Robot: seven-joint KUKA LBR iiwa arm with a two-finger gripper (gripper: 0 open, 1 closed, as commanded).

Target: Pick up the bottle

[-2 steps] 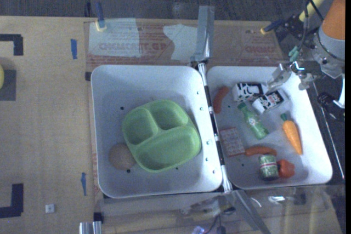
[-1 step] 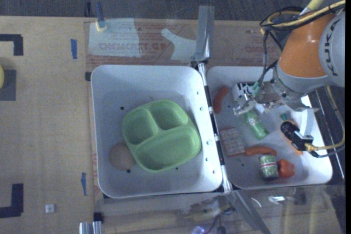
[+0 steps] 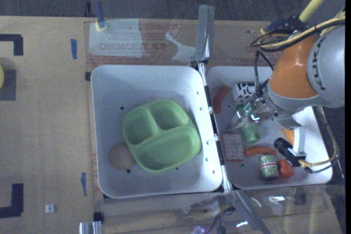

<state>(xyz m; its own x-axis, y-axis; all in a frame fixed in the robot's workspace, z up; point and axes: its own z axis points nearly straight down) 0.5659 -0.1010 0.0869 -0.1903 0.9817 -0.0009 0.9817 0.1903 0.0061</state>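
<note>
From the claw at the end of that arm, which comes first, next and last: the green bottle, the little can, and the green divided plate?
Measured from the gripper:
1. Green bottle, just below it, right bin.
2. Can, lower in that bin, near the front edge.
3. Green divided plate, across in the left bin.

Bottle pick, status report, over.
Gripper low in right bin, directly over green bottle. Grasp unconfirmed. Can, orange pieces and card crowd close by.

Grey arm (image 3: 329,63) — orange band, black cables
</note>
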